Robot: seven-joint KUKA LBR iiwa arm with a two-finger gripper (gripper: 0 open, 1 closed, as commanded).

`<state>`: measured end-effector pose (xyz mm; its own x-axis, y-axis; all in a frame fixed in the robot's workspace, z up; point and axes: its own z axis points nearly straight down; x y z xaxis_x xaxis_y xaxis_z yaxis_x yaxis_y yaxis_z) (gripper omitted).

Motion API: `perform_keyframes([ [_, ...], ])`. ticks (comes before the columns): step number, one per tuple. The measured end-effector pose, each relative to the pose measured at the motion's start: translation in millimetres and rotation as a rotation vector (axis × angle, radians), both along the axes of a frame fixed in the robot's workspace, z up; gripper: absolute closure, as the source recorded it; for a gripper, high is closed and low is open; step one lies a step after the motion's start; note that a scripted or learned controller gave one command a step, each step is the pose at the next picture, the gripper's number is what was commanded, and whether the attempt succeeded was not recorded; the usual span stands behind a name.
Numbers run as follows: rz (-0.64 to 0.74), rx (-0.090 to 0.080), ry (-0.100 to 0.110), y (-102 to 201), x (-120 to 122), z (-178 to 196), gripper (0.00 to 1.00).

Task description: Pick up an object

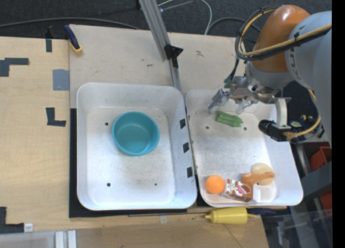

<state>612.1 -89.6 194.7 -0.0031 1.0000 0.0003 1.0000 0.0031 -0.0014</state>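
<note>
My gripper (230,103) hangs over the far end of the right bin (237,150), its fingers spread open. Just below the fingertips a small green object (229,118) lies on the bin floor, apart from the fingers. At the near end of that bin sit an orange ball (215,184), a red-and-white packet (237,188) and a tan bottle-like item with a white cap (259,179). A teal bowl (135,133) stands in the left bin (97,182).
A yellow object (229,215) lies on the bench just in front of the right bin. A grey pole (156,20) slants in from the top toward the bins' shared wall. Cables loop behind the arm at the upper right.
</note>
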Motion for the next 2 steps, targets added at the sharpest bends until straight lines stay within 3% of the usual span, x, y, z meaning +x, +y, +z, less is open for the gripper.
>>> perform_keyframes([
  [1,0.0,0.0,0.0,0,0,0,0.0],
  [2,-0.002,-0.002,0.005,-9,3,-57,0.0],
])
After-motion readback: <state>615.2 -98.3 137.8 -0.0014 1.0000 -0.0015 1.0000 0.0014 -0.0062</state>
